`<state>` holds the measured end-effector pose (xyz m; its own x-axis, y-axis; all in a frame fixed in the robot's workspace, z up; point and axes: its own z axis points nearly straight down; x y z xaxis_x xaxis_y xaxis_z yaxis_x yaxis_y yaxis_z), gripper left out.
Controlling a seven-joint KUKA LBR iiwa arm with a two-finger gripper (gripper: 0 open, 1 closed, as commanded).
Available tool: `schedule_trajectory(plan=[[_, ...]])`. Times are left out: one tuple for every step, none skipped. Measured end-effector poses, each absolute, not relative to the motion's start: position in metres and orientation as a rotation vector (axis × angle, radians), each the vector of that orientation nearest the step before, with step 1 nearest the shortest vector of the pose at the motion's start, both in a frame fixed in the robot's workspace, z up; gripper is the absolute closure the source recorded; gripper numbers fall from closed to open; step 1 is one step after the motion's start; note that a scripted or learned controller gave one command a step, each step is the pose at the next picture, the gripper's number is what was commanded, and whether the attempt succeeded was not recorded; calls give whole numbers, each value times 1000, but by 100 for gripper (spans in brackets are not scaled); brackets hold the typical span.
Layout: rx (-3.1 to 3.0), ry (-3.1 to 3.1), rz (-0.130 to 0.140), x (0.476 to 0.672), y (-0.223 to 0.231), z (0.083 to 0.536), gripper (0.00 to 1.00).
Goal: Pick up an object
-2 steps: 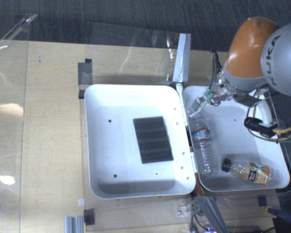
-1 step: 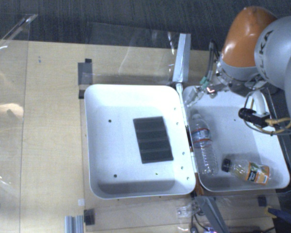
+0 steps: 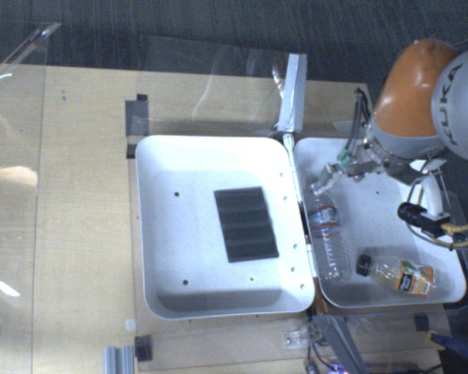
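A clear plastic water bottle [image 3: 327, 240] lies along the left wall of the right bin [image 3: 452, 287], its cap end toward the back. A small bottle with a black cap and orange label [image 3: 395, 273] lies on its side near that bin's front edge. In the left bin [image 3: 164, 209] a dark ridged rectangular block [image 3: 246, 224] lies flat near the middle. My gripper [image 3: 327, 179] hangs over the back left of the right bin, just beyond the clear bottle's cap end, with nothing seen in it.
The grey arm with its orange band [image 3: 417, 76] reaches in from the right over the right bin's back corner. A black cable loop [image 3: 421, 216] hangs beside the wrist. A metal post [image 3: 292, 92] stands behind the gap between the bins.
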<state>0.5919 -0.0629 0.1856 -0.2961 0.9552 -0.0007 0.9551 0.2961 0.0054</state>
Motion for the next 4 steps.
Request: schedule_trajectory(plan=[[1738,2604,11,575,-93,90,0],[1734,2603,22,578,-89,102,100],[1733,2603,20,578,-90,102,0],[1655,2688,-10,667,-93,89,0]])
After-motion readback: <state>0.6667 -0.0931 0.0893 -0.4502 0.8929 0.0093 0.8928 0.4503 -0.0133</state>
